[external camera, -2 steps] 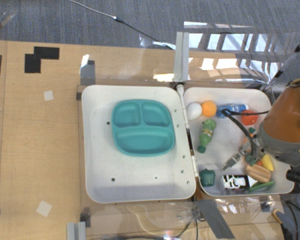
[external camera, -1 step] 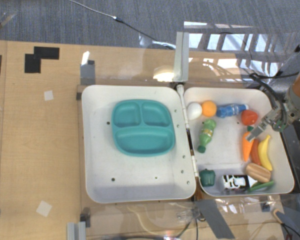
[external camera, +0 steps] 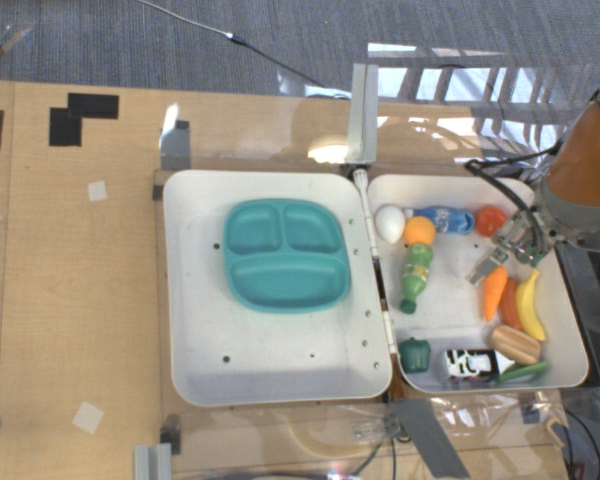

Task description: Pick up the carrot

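The carrot [external camera: 494, 294] is a short orange cone lying nearly upright in the picture, in the right part of the right bin [external camera: 450, 313]. A yellow banana [external camera: 529, 304] lies just to its right. My gripper [external camera: 497, 260] hangs over the carrot's upper end, reaching in from the right under the orange-banded wrist. Its metal tip sits just above and left of the carrot's top. I see nothing lifted off the bin floor.
The right bin also holds a white egg [external camera: 389, 223], an orange fruit [external camera: 418, 231], a blue bottle [external camera: 446, 219], a red tomato [external camera: 491, 220], a green bottle [external camera: 414, 278], a bread roll [external camera: 517, 344] and a green pepper [external camera: 414, 354]. A teal divided plate [external camera: 285, 255] lies in the left bin.
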Action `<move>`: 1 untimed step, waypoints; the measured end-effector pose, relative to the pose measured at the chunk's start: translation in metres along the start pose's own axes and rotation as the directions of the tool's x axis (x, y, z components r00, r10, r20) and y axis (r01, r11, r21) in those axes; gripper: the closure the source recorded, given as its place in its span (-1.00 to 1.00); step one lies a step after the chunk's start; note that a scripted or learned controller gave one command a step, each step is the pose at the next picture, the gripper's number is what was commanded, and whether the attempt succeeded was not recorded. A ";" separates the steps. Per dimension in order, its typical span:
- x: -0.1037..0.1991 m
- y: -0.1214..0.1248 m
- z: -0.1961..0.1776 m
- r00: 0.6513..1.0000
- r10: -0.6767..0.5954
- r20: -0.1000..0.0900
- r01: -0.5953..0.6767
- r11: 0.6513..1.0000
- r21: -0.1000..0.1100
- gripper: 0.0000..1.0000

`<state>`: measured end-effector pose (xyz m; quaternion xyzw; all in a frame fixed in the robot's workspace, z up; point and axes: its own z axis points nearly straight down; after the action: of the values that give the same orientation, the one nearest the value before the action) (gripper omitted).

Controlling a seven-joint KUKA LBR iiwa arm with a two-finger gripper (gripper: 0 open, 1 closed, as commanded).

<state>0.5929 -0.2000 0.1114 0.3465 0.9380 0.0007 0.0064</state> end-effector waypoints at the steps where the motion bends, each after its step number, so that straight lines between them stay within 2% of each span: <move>1: 0.010 -0.015 0.023 0.983 0.184 -0.001 -0.184 0.983 0.000 -1.00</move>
<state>0.5758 -0.2052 0.0885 0.4316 0.9020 0.0013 0.0056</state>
